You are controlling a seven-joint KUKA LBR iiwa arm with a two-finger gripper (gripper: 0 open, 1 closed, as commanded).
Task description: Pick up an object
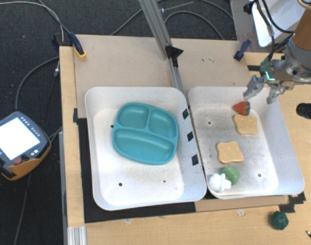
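Teal plastic divided plate (145,132) sits in the left white bin (102,188). Over in the right white bin (290,172) the two-finger gripper (262,92) hangs with its fingers spread wide, nothing between them. Small red toy piece (241,107) lies just below it, then two tan bread-like squares (245,124) (229,152), and a green-and-white lump (225,178) near the front edge.

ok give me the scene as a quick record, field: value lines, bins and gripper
left bin: teal divided plate
right bin: red item, two tan toast pieces, green item, white item
gripper: open, above the right bin's far end, next to the red item, holding nothing
outside bins: dark green ball on bench
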